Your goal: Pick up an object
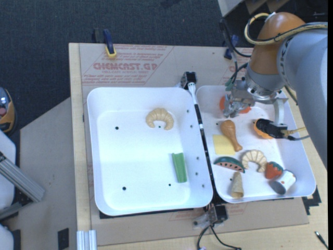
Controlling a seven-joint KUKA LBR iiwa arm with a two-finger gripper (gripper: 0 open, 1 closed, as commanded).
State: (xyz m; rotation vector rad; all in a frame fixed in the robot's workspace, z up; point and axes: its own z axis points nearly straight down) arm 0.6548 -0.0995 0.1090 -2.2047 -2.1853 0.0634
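**Claw low over an orange piece in the right bin**

The orange piece (227,104) lies at the far end of the right bin (307,184), rounded and mostly hidden beneath the claw (235,107); what it is cannot be made out. Whether the claw is open, closed or gripping cannot be told.

Nearby lie a glossy brown drumstick (231,133), a flat yellow slab (223,145), a watermelon slice (229,164), a ridged croissant (254,159), a cone (237,185) and a strawberry (273,170).

The left bin (99,139) holds a tan croissant (160,118) and a green stick (179,167).
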